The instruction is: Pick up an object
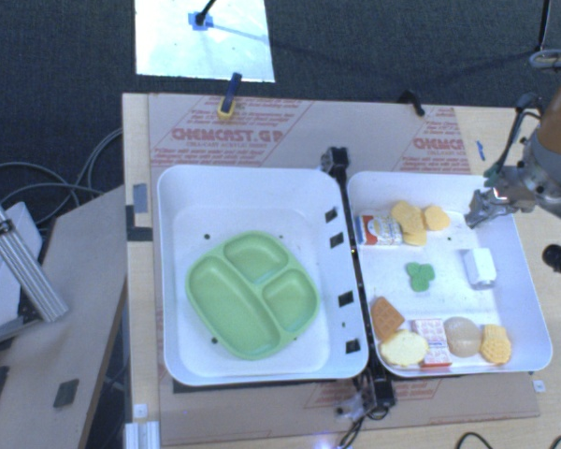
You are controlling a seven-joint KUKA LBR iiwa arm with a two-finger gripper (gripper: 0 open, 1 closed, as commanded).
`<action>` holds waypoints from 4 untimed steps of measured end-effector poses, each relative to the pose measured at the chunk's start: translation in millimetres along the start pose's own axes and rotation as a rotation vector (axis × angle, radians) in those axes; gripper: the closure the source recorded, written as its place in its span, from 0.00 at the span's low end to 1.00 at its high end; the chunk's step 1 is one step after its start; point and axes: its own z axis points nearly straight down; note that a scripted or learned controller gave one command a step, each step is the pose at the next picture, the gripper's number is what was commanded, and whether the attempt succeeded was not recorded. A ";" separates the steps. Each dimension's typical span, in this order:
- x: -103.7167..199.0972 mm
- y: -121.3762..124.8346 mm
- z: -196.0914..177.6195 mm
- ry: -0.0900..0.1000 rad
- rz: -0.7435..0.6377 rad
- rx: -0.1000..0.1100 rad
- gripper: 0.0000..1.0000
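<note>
The right bin point(533, 297) holds several toy foods. Yellow round pieces point(409, 217) and a red and white packet point(379, 229) lie at its far left. A small green piece point(419, 274) sits in the middle, with a white block point(479, 267) to its right. Along the near side are a brown cracker point(387, 316), a yellow bun point(404, 348), a pale round piece point(463, 337) and a yellow waffle cookie point(495, 343). My gripper point(480, 209) hangs over the bin's far right corner, above and behind the white block, touching none of the items.
The left bin point(182, 213) holds a green divided plate point(251, 293). A black divider point(349, 279) with clips runs between the bins. The arm point(552, 148) comes in from the right. Cardboard point(262, 134) lies under both bins.
</note>
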 end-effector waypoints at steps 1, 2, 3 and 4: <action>59.8 22.1 6.3 0.002 -0.005 0.000 1.00; 104.9 40.1 13.5 0.002 -0.004 0.000 1.00; 156.8 56.4 14.1 0.001 -0.004 0.000 1.00; 177.4 68.9 -10.5 0.001 -0.002 -0.001 1.00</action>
